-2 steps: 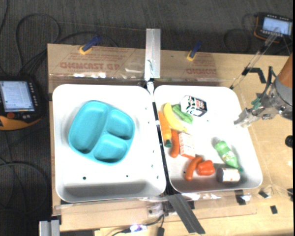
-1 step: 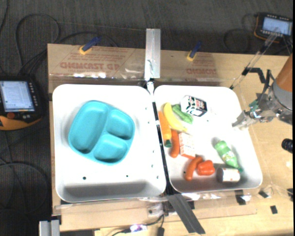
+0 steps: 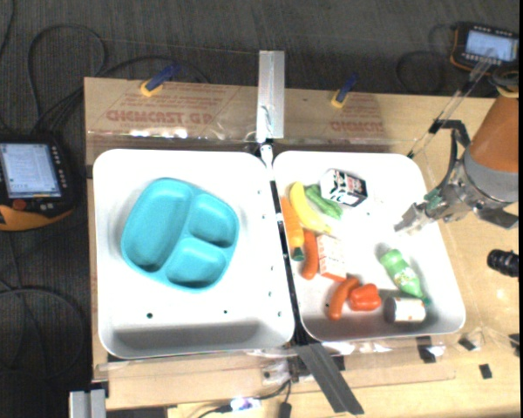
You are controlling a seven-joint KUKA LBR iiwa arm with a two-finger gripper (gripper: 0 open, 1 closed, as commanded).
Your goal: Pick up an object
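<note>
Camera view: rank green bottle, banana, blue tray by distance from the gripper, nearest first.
Measured from the gripper, at the right bin's right side:
1. Green bottle, just below it in the right bin, toward the near edge.
2. Banana, on the left side of the same bin.
3. Blue tray, in the left bin, across the divider.

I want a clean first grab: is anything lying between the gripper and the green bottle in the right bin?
Nothing visible does. The gripper hangs above bare white floor of the right bin, and the green bottle lies just below it in the picture, with only bare floor between them.
</note>
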